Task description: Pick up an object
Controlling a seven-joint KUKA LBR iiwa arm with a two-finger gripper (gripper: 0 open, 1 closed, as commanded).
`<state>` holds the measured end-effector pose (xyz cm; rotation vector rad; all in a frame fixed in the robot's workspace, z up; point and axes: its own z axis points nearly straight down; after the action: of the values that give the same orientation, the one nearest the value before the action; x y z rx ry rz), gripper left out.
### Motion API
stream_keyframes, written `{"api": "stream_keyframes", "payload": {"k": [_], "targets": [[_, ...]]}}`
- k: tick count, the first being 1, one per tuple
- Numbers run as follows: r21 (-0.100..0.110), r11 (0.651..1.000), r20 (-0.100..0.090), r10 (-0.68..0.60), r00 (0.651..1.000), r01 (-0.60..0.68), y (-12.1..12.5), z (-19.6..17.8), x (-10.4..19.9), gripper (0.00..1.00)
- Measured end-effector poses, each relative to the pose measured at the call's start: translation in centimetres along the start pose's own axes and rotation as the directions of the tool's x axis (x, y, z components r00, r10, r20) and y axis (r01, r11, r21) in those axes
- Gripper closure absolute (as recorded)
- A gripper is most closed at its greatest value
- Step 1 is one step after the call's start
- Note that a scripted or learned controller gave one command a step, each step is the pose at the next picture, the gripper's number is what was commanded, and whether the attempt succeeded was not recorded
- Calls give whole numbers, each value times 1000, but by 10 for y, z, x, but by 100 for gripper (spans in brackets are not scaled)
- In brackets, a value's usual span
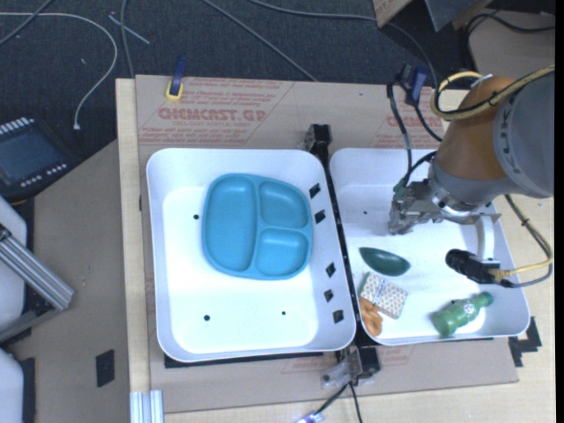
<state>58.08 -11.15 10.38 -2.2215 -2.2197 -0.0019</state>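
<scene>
Right bin (352,170), near edge: green bottle (458,314) lying on its side at the near right corner, cap pointing right and slightly up. Left of it, against the divider, a checked packet (386,295) with an orange piece (369,316) just beside it at its near left; they may be touching, hard to tell. Just beyond the packet, a dark teal spoon-like piece (385,260) lies flat on the bin floor. To the right, a black cylinder (471,265) hangs off the arm over the bin, above the bottle.

Gripper (407,216) is down in the far half of the right bin, beyond the spoon piece and apart from it. Fingers blurred against the wrist body; cannot tell whether they are spread or closed. Nothing visible between them.

Left bin (167,263): blue tray (257,226), three compartments, flat in the far-centre area.

Black clips (318,137) sit along the divider between bins.
</scene>
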Motion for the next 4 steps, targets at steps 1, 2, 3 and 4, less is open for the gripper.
{"api": "stream_keyframes", "payload": {"k": [1, 2, 3, 4], "targets": [[-6, 1000, 2, -3, 1000, 3, 0, -58, 10, 100], [-5, 1000, 3, -2, 1000, 2, 6, -103, 6, 100], [-4, 1000, 2, -2, 1000, 2, 7, -130, 6, 100], [4, 1000, -1, -5, 1000, 5, -11, -120, 61, 100]]}}
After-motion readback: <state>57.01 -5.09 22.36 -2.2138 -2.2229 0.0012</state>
